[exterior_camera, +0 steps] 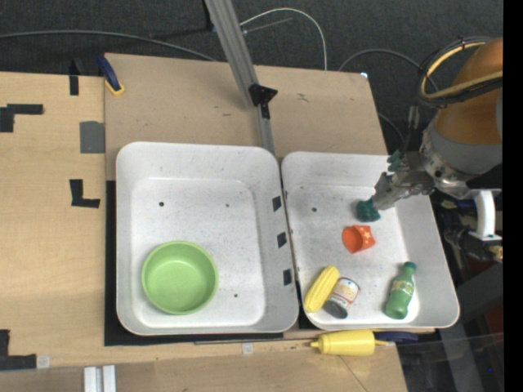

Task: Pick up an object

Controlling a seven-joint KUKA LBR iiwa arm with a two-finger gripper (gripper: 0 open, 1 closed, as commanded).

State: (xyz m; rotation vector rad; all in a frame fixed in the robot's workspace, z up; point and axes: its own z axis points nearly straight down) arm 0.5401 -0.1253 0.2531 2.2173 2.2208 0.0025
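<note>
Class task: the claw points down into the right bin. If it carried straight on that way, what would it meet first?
Most likely the small teal object just below the claw; depth is unclear from this slanted view.

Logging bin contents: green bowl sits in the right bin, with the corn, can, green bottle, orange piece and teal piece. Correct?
Not quite. The camera view shows the green bowl in the left bin, alone. The corn, can, green bottle, orange piece and teal piece are in the right bin, as you said.
</note>
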